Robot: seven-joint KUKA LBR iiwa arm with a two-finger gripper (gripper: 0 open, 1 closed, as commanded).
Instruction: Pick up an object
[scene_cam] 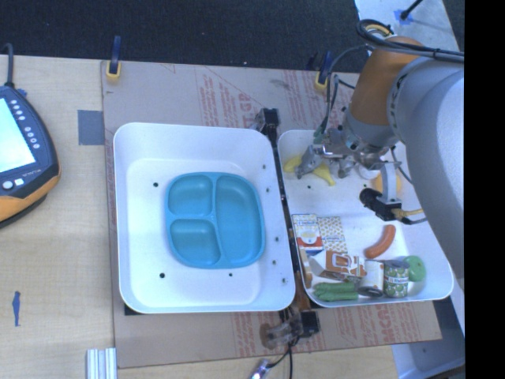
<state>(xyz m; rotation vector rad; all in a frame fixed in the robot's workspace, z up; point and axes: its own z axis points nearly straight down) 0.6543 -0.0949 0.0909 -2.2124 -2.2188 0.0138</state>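
hovering my gripper point(322, 164) low over the banana point(314, 170) at the far end of the right bin point(442, 287), i judge it is lined up for a grasp; whether the jaws are spread, i cannot tell.

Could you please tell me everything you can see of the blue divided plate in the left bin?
The light blue divided plate looks like smooth moulded plastic, a rounded rectangle with soft corners. Raised ridges split it into three compartments: one long one on the view's right and two smaller ones stacked on the left. It lies flat and right way up, turned slightly, near the middle of the left shallow white bin, resting on the bin's floor. I see nothing in its compartments, and nothing else touches it.
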